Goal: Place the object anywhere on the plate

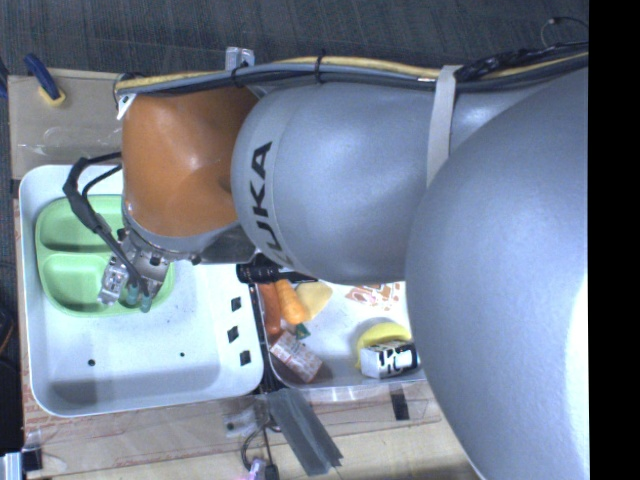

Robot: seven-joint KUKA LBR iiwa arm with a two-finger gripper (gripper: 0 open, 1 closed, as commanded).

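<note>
Fingers (128, 290): seen low over the green plate's right part, pointing down and to the left; whether they are apart or together cannot be told, and nothing can be made out between them.
Object: which thing is meant cannot be told; no loose item is seen lying on the plate.
Plate (62, 253): a green divided plate, set in the upper left corner of the left bin, its right part covered by the wrist.
Arm (400, 178): grey, with the orange band (175, 158) just above the wrist, reaching in from the right and covering most of both bins.
Cable (85, 193): a black loop is seen running from the wrist over the plate's upper edge.
Left bin (120, 368): white and shallow, its floor marked with a few small dark spots.
Right bin (335, 388): an orange carrot-like item (290, 306), a pale yellow piece (318, 296), a small wrapped packet (295, 353) and a yellow-and-black item (388, 348) are seen lying near one another.
Counter (40, 118): a brown surface is seen beyond the left bin, with a blue-and-yellow clamp (42, 78) at its far left corner.
</note>
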